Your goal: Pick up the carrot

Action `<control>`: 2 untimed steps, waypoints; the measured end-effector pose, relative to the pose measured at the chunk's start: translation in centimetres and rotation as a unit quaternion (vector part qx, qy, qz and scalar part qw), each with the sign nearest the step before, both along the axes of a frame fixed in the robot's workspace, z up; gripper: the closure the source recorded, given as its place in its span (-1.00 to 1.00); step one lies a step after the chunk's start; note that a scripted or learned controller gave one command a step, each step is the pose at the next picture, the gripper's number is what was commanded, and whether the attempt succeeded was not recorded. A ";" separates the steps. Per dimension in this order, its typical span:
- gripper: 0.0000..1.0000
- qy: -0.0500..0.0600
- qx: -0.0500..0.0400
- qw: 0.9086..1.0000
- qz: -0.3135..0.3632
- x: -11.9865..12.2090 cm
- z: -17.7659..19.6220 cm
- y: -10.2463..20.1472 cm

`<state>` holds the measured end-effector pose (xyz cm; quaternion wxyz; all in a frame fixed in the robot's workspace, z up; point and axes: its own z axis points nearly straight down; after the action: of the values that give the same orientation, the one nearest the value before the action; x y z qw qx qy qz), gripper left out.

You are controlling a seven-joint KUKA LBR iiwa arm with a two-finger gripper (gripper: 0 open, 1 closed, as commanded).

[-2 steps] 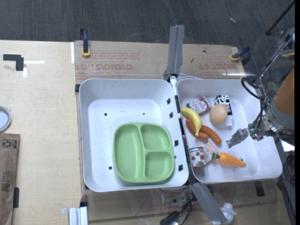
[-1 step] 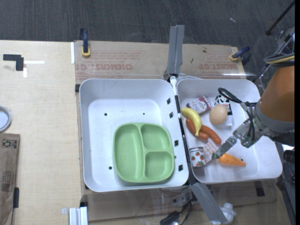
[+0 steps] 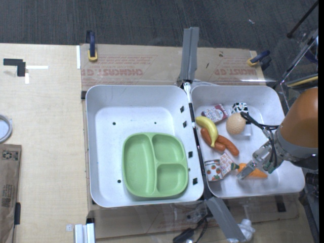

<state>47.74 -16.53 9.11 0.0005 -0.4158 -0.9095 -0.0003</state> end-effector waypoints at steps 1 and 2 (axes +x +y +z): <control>1.00 0.000 0.000 1.000 -0.002 0.0 0.9 0.0; 1.00 0.000 0.000 0.996 -0.092 1.8 0.0 0.4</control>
<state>49.54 -16.15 9.12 0.0000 -0.4976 -0.8674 -0.0001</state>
